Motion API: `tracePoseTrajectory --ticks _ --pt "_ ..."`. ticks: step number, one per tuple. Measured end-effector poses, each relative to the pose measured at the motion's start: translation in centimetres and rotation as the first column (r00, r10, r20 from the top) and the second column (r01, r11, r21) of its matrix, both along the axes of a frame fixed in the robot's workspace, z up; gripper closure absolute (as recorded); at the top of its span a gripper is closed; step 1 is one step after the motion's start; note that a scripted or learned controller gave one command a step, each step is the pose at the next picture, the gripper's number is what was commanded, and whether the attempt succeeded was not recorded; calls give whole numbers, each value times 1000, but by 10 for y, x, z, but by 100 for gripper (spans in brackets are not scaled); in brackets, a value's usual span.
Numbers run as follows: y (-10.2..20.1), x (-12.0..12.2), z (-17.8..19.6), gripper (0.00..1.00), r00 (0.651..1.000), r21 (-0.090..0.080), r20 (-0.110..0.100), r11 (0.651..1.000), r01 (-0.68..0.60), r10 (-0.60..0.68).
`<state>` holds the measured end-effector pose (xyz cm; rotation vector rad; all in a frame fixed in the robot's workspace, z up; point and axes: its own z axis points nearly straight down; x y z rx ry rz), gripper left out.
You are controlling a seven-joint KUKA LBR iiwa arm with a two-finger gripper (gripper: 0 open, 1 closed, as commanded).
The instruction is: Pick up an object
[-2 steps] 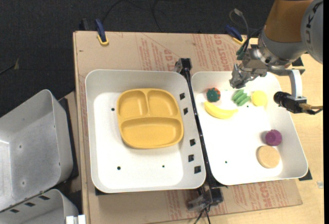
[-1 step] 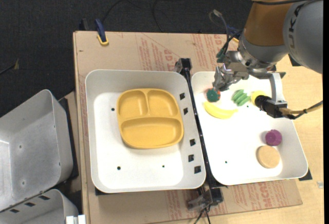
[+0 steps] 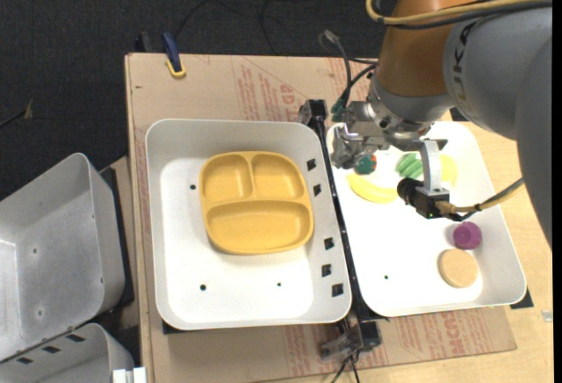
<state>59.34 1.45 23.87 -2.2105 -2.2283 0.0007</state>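
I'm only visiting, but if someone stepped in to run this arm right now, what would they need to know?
Gripper: low over the far left corner of the right bin; whether it is open or shut cannot be told, and nothing shows in its grasp.
Things in the right bin: yellow banana, green piece, small teal-and-red object by the gripper, purple object, tan disc.
Left bin: yellow divided plate.
Done: arm is over the objects.
Left: grasp one and lift it.

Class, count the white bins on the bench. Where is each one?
2. The left bin holds a yellow tray. The right bin, beside it, holds small items under the arm.
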Motion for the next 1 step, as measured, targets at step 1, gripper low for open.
tracePoseTrajectory --ticks 1 --pt "51 -11 8 100 1000 0 1 1000 -1 1"
